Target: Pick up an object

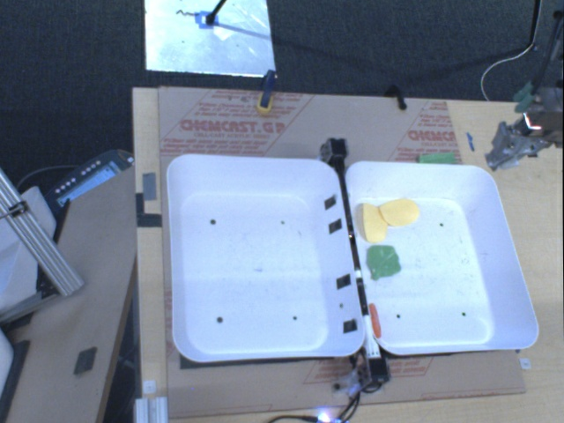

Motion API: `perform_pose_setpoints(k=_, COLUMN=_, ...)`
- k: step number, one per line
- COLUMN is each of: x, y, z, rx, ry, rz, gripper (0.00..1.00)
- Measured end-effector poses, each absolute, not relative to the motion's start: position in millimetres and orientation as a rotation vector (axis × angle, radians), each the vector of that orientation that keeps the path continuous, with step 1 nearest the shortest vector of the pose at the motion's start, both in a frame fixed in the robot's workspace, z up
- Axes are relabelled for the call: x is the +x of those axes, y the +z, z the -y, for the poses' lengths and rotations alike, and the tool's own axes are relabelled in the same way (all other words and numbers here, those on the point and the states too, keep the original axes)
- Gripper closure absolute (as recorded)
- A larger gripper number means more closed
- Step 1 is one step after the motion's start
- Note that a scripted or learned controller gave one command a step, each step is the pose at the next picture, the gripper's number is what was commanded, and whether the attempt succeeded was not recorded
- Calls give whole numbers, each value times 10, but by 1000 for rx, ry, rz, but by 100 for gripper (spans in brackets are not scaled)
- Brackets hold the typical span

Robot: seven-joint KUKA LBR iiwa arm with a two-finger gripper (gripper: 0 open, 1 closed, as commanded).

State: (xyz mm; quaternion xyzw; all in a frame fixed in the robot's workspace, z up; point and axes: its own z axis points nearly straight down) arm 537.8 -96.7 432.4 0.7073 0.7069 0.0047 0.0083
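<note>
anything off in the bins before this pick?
Nothing spilled or damaged. All pieces crowd the right bin's left edge: two yellow pieces overlapping, a green piece below, and a small orange piece tight against the divider, awkward to grip.

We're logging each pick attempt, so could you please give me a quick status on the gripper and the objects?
Gripper at far right, outside the bins, nothing seen in it. Yellow pieces and green piece lie in right bin, near the divider. Nothing between.
</note>
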Motion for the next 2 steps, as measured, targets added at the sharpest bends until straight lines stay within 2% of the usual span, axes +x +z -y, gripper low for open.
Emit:
perform_pose_setpoints(k=1, x=5186, y=5429, z=1582, rx=2215, ry=11, rz=-2204, gripper=100)
perform_pose_setpoints(k=2, x=4848, y=4075, z=877, rx=2219, ry=-8, rz=-2239, gripper=100)
